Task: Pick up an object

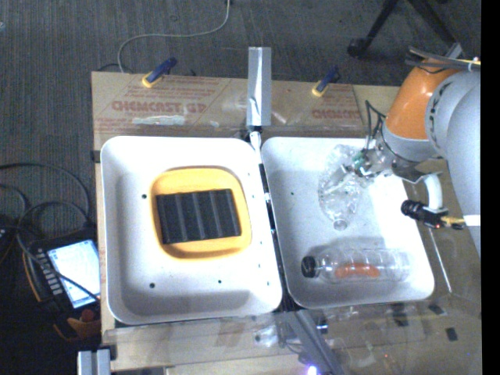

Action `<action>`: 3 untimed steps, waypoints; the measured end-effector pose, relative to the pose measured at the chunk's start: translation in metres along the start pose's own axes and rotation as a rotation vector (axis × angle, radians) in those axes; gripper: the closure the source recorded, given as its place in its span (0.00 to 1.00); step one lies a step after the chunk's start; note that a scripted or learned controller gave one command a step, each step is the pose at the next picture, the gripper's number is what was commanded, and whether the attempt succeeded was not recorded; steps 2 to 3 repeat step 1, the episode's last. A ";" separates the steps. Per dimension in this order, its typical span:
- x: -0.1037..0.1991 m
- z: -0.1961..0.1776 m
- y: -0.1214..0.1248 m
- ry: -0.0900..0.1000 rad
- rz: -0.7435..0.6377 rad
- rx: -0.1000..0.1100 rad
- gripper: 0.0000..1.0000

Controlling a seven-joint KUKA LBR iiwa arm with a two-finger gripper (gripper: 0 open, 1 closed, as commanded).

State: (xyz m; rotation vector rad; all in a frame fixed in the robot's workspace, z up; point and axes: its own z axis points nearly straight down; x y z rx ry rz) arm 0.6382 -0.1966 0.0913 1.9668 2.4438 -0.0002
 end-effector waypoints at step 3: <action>-0.013 -0.019 0.014 0.001 0.105 0.001 0.00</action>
